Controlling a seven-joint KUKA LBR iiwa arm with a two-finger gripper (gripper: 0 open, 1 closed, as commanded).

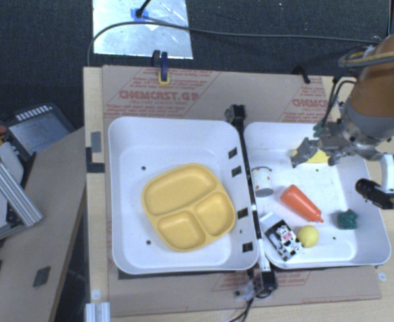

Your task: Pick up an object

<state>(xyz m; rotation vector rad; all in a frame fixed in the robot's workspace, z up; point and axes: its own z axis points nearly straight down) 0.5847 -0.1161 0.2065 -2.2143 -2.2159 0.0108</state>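
Carrot (302,203) lies mid right bin (368,247), lemon (307,236) just beside toward the front edge | gripper (315,150) hovers over the back edge near a yellow scrap (319,159), likely lining up a grab | finger state: cannot tell

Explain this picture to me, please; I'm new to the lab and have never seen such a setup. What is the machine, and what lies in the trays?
One camera looks down at a slant on a bench with two shallow white bins. The grey and orange robot arm reaches in from the right; its gripper hangs over the right bin. That bin holds an orange carrot, a yellow ball, a small green object and a black-and-white item. The left bin holds a yellow divided plate.
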